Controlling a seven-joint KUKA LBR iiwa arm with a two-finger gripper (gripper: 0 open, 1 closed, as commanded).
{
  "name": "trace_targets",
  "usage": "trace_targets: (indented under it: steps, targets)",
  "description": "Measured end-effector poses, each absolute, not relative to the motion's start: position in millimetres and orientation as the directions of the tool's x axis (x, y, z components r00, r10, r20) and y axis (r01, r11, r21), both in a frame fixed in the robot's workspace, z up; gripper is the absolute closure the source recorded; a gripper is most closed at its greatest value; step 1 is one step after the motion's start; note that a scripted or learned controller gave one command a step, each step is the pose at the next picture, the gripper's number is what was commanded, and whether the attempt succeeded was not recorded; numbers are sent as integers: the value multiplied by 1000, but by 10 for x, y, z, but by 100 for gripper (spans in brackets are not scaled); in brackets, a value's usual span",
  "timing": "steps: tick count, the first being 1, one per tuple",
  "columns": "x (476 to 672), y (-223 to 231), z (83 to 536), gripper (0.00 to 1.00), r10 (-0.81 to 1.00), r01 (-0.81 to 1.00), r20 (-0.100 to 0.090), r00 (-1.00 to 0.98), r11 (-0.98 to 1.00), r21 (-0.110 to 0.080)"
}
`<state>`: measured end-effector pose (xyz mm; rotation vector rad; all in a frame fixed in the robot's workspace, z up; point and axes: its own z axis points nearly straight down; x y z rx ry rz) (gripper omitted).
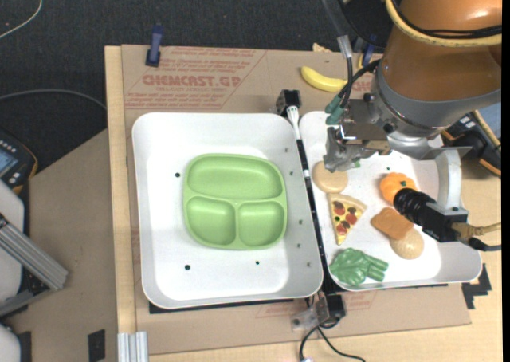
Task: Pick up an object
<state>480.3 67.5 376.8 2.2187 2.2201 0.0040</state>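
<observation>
Right bin [458, 273] | gripper [341, 159] – over tan disc [329, 179] (touching?)

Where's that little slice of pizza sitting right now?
The pizza slice lies in the right-hand bin, close to its left wall. A round beige piece sits just above it in the camera view, and the green leafy toy just below.

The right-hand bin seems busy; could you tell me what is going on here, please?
The arm has reached into the right bin, and its gripper hangs just above a round beige toy at the bin's left side. Nothing is visibly held yet. A pizza slice, an orange, a green leafy toy and a bread-like piece lie nearby. The left bin holds a green divided plate.
</observation>
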Motion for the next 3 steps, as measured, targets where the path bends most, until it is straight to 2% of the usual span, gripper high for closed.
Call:
trace_targets:
  steps: [3]
  targets:
    - [4821, 682, 4074, 100, 1000, 1000, -2, -2, 2, 10]
